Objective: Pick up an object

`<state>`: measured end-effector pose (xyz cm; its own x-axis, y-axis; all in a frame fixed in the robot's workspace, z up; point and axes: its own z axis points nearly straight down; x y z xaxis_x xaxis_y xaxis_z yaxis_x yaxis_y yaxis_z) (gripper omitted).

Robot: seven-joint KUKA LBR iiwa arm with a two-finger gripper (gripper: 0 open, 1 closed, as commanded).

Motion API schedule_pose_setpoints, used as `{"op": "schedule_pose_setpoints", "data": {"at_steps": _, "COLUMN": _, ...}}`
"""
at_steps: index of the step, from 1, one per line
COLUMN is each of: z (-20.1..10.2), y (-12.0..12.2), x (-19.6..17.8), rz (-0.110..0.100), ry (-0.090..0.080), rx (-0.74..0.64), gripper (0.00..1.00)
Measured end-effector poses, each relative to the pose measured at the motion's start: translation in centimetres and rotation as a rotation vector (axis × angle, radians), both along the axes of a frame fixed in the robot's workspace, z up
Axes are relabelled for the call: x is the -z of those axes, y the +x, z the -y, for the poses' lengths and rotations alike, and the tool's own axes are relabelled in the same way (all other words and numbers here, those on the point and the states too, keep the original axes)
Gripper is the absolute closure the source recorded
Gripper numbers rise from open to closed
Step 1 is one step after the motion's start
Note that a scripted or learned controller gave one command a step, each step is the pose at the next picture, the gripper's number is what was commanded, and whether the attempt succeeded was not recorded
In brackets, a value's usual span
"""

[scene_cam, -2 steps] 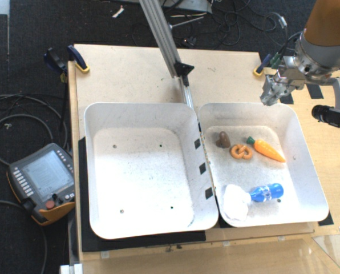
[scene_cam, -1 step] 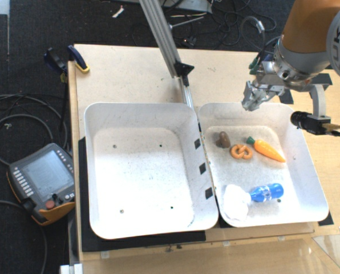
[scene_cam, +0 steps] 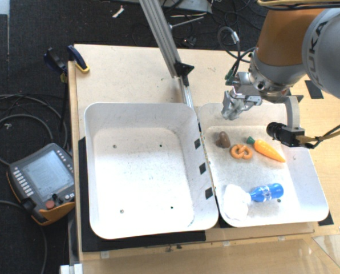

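Note:
In the right bin [scene_cam: 307, 178] lie a small brown lump [scene_cam: 222, 139], an orange pretzel-shaped toy [scene_cam: 242, 151], an orange carrot with a green tip [scene_cam: 267, 149], a blue bottle [scene_cam: 266, 192] and a crumpled white object [scene_cam: 236, 201]. My gripper [scene_cam: 234, 111] hangs over the bin's far left corner, above and slightly right of the brown lump. Nothing shows between its fingers.
The left bin [scene_cam: 101, 130] lies beside the right one, with a divider edge carrying black clips [scene_cam: 203, 167]. A slanted metal bar [scene_cam: 161, 30] crosses the back of the bench. A teach pendant [scene_cam: 41, 181] lies on the floor at left.

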<state>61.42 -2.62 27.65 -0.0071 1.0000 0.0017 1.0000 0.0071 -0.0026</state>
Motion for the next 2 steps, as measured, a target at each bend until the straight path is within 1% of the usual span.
{"op": "schedule_pose_setpoints", "data": {"at_steps": 1, "z": -5.8, "y": -1.0, "x": 0.2, "rz": 0.001, "ry": 0.0, "rx": -0.001, "gripper": 1.0}}
{"op": "schedule_pose_setpoints", "data": {"at_steps": 2, "z": -11.4, "y": -0.9, "x": 0.7, "rz": 0.003, "ry": 0.0, "rx": -0.001, "gripper": 1.0}}
